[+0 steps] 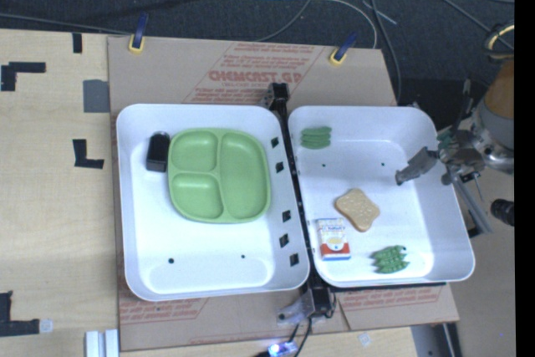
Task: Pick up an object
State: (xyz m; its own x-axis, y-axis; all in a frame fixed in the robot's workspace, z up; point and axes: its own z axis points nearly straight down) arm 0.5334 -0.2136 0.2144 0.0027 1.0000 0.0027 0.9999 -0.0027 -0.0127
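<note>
The bread slice (358, 209) lies in the right bin (376, 150), down-left of the gripper (418, 165), long axis diagonal toward it. The gripper hovers at the bin's right rim; its opening state cannot be determined, and nothing is visibly held.
</note>
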